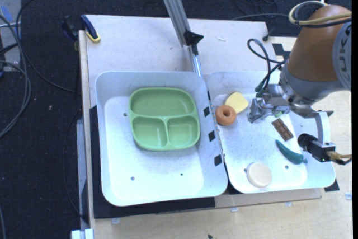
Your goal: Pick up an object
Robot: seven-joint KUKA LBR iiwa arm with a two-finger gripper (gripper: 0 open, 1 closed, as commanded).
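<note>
My gripper (258, 111) hangs over the middle of the right bin (240, 145), pointing down, with nothing visibly between its fingers. Just left of it lie a yellow block (236, 102) and an orange ring (225, 115). A brown bar (282, 129) rests right of the gripper, and a teal curved piece (290, 151) lies below that. A cream round disc (259, 174) sits near the bin's front edge.
The left bin (112, 165) holds a green divided plate (165, 118). A metal pole (173, 0) slants up from between the bins. The bench edge and cables surround the bins.
</note>
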